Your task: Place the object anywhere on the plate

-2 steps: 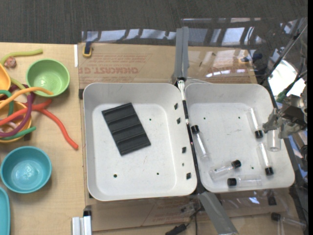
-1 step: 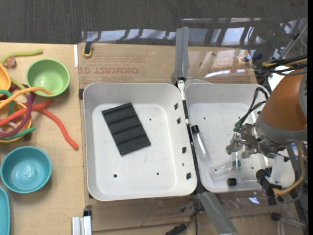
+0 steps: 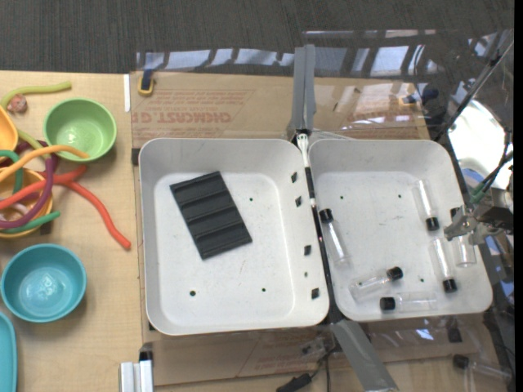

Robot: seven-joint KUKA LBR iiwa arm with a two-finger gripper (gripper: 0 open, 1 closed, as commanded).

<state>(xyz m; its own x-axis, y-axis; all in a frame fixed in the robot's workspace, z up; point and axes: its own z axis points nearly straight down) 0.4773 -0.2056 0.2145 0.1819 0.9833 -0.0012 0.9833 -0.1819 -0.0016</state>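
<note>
A black ribbed rectangular plate [image 3: 210,215] lies flat and askew in the left white bin [image 3: 155,243]. Several clear tubes with black caps lie in the right white bin [image 3: 359,170]: one by its left wall [image 3: 333,237], one near the right wall [image 3: 425,201], and two at the front [image 3: 374,282] [image 3: 411,303]. My gripper [image 3: 463,225] is at the right rim of the right bin, low over another clear tube [image 3: 444,261]. Glare and clutter hide how it stands.
On the wooden bench left of the bins stand a green bowl [image 3: 80,129] and a teal bowl [image 3: 43,282], with coloured cords [image 3: 90,202] trailing between them. Cardboard [image 3: 212,109] lies behind the bins. A metal divider [image 3: 304,88] rises at the back.
</note>
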